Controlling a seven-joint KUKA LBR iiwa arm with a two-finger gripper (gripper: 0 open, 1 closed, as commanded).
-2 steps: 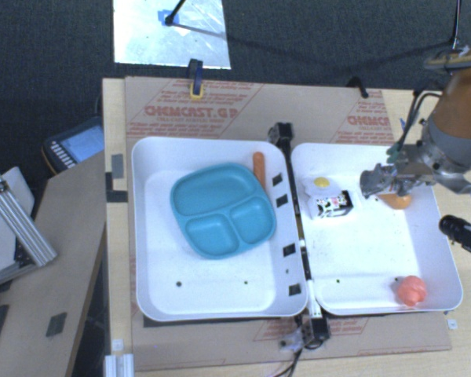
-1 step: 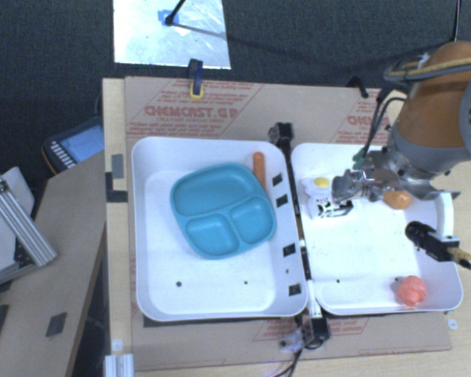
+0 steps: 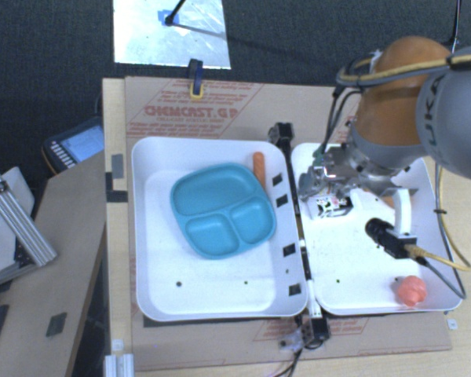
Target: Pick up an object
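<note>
Bench: brown cardboard-covered bench top (image 3: pixel 212 104) with red printed lettering.
Left on it: shallow white plastic bin (image 3: pixel 153 289).
Right on it: second shallow white plastic bin (image 3: pixel 353 293), edge touching the first.
Far edge: small blue-and-yellow clamp (image 3: pixel 195 78).

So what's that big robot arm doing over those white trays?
The grey and orange robot arm is reaching into the right bin, with its gripper down near the bin's upper left part. It's meant to pick something up, but nothing shows between its fingers. A pink ball-like object sits at the bin's lower right. The left bin holds a blue divided plate, with an orange stick beside it.
</note>
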